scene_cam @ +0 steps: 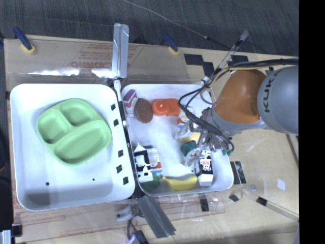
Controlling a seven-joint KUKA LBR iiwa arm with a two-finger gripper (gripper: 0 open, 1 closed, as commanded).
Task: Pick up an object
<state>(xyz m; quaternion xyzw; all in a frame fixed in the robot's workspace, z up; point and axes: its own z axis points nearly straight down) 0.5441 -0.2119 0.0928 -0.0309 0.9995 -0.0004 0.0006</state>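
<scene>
The right bin (152,136) holds several small objects: a brown round piece (143,111), an orange piece (165,107), a yellow banana (180,182), a small carton (144,161) and a white box with a dark label (205,168). My gripper (194,145) is low in the right part of this bin, among a dark teal object (188,147) and a yellow piece (193,136). Cables and the wrist hide how the gripper stands against them. The grey and orange arm (244,98) comes in from the right.
The left bin (25,187) holds a green divided plate (74,129). A metal divider (121,50) stands between the bins at the back. Blue clamps (23,39) sit on the bench's far edge. Black cables (223,67) loop above the wrist.
</scene>
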